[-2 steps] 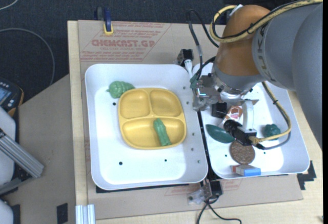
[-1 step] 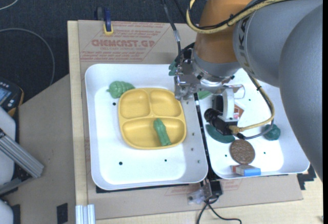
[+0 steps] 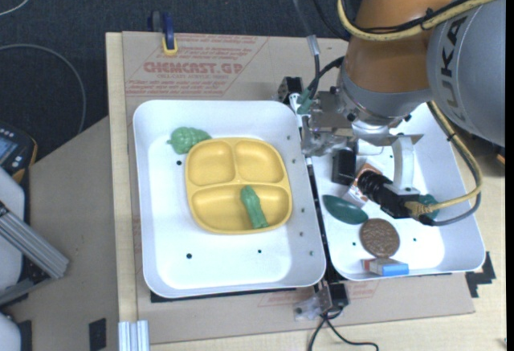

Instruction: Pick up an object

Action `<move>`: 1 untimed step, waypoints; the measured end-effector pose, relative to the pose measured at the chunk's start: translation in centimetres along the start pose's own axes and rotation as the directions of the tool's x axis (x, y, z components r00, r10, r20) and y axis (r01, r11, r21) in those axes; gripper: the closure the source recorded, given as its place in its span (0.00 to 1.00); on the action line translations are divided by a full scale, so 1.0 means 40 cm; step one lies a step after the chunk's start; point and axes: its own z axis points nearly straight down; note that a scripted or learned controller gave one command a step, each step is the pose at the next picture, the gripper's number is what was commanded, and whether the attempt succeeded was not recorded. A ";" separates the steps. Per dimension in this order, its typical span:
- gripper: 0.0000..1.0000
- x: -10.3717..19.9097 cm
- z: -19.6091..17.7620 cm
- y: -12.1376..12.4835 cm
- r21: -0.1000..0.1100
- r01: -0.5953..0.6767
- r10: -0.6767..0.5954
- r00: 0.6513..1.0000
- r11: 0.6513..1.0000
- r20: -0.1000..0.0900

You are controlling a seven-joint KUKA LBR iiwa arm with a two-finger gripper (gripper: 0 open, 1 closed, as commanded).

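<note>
Grey arm with orange band [image 3: 393, 28] low over the right white bin [image 3: 458, 237], gripper [image 3: 347, 150] near its left wall. Dark teal leaf-shaped piece [image 3: 345, 210] and brown ridged disc [image 3: 379, 237] lying free just below.

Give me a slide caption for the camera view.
KUKA gripper hovers over right bin; yellow divided plate sits in left bin.

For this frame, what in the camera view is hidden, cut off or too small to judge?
- Gripper, camera view: the arm's wrist sits over it, so its finger state cannot be judged.
- Right bin: its far part is covered by the arm.
- Small blue and red item at the right bin's near rim: too small to identify.
- Green lump by the yellow plate: its kind is unclear.
</note>
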 end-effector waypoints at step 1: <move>1.00 0.128 0.051 -0.064 0.014 0.006 -0.006 1.000 1.000 0.000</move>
